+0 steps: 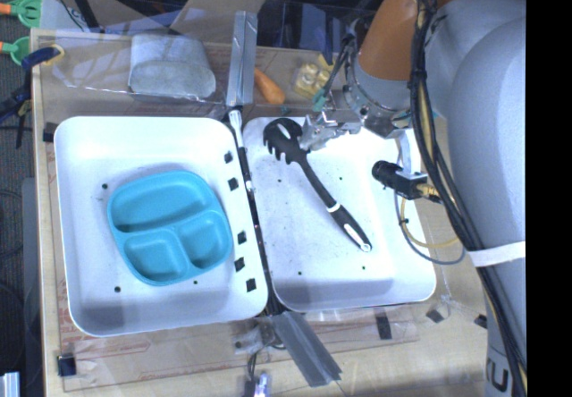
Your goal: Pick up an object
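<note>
Gripper closing in on the spoon head, grasp not yet made

Gripper [323,129] of the grey arm is hovering at the far edge of the right-hand shallow white bin [413,277], right beside the slotted head of the long black plastic serving spoon [315,179]. Whether it is spread apart or pressed together is something I cannot tell, since metal parts and cables are blurring that spot. The spoon is lying flat on the bin floor, its head toward the bin's far-left corner and its handle running toward the middle-right, so the step in hand looks like the approach before a grasp. Nothing is showing the spoon lifted or pinched.

By my judgement the next move is calling for a descent onto the neck just below the head, straddling the thin handle across its width, then a firm squeeze before lifting.

Counting: two white bins are sitting side by side on the tabletop [407,342]; one spoon is lying in the right one; one blue three-compartment plastic tray [168,225] is resting in the left-hand shallow white bin [80,172].
</note>
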Robot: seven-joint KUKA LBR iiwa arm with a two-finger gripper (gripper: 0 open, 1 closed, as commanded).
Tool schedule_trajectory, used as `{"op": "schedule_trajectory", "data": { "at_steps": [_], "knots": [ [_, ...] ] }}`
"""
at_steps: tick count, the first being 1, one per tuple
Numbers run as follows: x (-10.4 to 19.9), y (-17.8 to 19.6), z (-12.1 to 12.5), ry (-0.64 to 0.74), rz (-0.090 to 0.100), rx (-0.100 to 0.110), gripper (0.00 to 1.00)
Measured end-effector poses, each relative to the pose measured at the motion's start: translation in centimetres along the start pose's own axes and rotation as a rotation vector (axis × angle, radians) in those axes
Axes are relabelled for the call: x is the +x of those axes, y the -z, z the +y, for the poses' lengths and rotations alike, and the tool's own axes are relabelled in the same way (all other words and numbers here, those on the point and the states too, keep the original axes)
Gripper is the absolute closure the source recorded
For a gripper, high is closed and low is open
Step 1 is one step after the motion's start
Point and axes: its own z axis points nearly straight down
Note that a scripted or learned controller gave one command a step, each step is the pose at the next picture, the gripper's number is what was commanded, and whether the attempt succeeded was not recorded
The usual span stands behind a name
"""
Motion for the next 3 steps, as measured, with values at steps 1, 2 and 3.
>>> {"op": "schedule_trajectory", "data": {
  "at_steps": [1, 2, 3],
  "knots": [
    [1.3, 1.4, 1.8, 0.253, 0.000, 0.000, 1.00],
    [-3.7, 2.1, 2.6, 0.143, 0.000, -0.001, 1.00],
    [-3.7, 2.1, 2.6, 0.143, -0.001, -0.002, 0.00]
  ]
}}
